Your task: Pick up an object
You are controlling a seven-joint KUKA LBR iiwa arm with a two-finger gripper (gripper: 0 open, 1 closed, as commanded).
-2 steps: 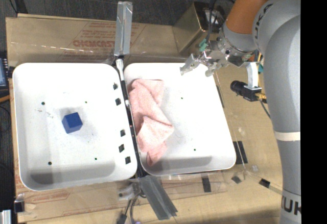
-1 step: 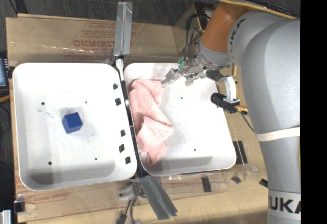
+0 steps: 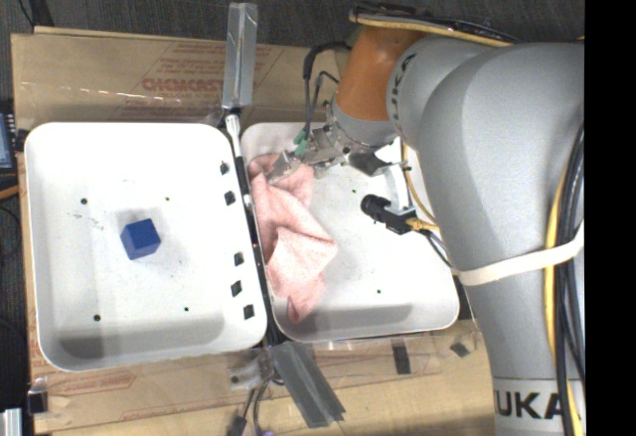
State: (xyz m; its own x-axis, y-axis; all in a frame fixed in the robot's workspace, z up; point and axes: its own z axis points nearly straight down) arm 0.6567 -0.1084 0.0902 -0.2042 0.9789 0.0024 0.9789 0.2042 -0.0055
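Cardboard sheet [image 3: 109,76] lies on the tabletop under both bins.

Left bin [image 3: 89,300]: white, shallow. One blue cube [image 3: 141,237] left of centre, resting on the floor, well apart from every wall.

Right bin [image 3: 393,275]: white, set tight against the left one. Pink cloth [image 3: 296,250], crumpled, runs along the bin's left wall from the far corner down toward the near edge.

Tool [image 3: 301,152]: low over the far-left corner of the right bin, at the cloth's upper end. Contact with the cloth not clear. Cannot tell whether the tool is open or closed.

Grey arm [image 3: 497,156], orange band above the wrist, covers the bin's right side.
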